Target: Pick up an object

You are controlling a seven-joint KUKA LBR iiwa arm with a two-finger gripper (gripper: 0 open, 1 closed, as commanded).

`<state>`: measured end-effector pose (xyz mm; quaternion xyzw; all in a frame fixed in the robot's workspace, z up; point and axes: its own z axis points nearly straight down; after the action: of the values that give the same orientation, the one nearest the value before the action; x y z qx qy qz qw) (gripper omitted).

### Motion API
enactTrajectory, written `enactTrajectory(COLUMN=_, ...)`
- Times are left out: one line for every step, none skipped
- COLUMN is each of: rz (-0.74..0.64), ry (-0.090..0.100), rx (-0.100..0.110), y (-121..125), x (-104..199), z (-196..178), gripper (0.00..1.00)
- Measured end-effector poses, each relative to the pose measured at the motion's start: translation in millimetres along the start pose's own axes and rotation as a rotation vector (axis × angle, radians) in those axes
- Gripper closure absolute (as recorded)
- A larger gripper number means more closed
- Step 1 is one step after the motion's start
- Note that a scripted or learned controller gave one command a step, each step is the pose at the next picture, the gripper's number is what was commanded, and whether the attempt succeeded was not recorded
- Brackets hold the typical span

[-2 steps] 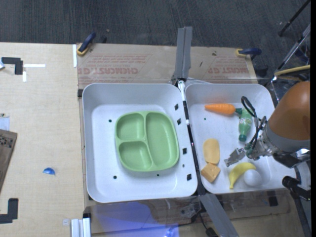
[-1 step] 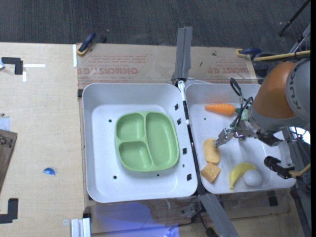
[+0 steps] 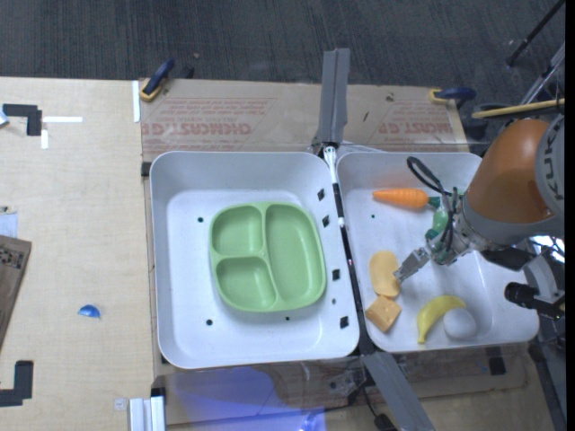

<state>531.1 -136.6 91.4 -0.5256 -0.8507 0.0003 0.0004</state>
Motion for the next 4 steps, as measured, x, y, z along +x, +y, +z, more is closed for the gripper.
enactTrajectory(rz=-0.019, ry=-0.002, rx=-0.002, y=93.0, x=-55.1, z=-0.9, gripper=0.00)
enactTrajectory(rz=-0.022, ry=-0.006, rx=-0.004, y=93.9, x=-55.6, z=-11.2, gripper=1.00)
enactTrajectory(rz=0.293, ry=-0.003, rx=-0.001, y=136.9, x=-12.7, z=-100.7, gripper=1.00)
enactTrajectory(rz=0.214, ry=-0.004, rx=-0.002, y=133.6, x=-19.0, z=-128.3, gripper=1.00)
